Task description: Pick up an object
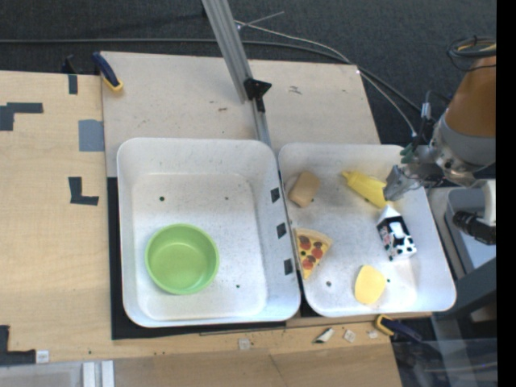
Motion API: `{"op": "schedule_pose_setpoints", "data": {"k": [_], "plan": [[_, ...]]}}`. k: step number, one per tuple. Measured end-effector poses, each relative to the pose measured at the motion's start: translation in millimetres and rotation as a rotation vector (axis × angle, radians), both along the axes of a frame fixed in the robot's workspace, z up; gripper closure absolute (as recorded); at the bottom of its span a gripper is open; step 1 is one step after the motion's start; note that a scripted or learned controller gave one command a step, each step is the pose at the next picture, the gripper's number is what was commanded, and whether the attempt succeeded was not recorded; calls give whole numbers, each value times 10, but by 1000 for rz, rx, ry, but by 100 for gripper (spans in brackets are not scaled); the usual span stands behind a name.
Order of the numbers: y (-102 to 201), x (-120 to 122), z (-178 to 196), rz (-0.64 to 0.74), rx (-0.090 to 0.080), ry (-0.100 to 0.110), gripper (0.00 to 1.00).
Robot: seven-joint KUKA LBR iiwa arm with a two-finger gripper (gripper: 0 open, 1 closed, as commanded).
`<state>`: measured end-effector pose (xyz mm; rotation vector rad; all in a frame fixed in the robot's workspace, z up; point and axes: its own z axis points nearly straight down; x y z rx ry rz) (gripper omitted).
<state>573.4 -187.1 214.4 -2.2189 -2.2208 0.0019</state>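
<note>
The right bin (419, 297) holds a tan block (304, 189), a yellow banana-like piece (364, 187), a pizza slice toy (310, 250), a small black and white bottle (395, 235) and a yellow round piece (370, 285). My gripper (397, 185) hangs over the bin's right side, just right of the banana-like piece and above the bottle. Nothing shows between its fingers.
The left bin (129, 160) holds a green bowl (182, 259). A slanted metal pole (234, 51) rises behind the bins, with a black clamp (256, 89) on it. Cables run across the bench at the back right. A blue and yellow clamp (107, 71) sits at the back left.
</note>
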Motion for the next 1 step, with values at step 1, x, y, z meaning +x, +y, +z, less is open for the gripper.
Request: {"op": "schedule_pose_setpoints", "data": {"k": [1], "plan": [[0,0,0,0,0,0,0]]}}
